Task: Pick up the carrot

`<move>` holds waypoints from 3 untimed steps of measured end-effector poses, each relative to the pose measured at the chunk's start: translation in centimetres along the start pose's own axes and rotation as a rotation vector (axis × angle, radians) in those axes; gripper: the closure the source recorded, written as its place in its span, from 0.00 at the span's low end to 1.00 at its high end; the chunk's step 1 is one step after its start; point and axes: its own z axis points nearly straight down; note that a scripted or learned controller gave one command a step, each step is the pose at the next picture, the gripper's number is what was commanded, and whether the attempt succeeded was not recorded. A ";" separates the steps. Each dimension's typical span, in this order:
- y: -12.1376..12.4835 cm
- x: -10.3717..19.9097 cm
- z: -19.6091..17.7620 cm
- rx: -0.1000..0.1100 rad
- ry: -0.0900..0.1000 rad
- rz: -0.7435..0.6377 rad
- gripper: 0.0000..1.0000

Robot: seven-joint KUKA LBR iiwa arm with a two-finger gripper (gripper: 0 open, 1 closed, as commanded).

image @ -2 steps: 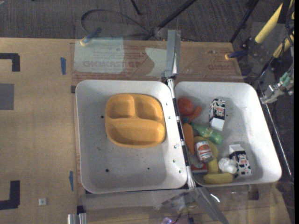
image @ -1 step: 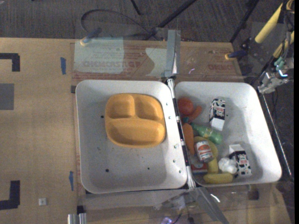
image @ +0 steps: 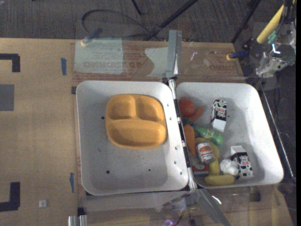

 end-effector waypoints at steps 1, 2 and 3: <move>0.9 -0.1 -0.3 0.002 0.000 0.368 1.00; -0.5 -0.1 3.1 0.006 0.003 -0.104 1.00; 0.6 2.1 1.0 0.000 0.001 0.066 1.00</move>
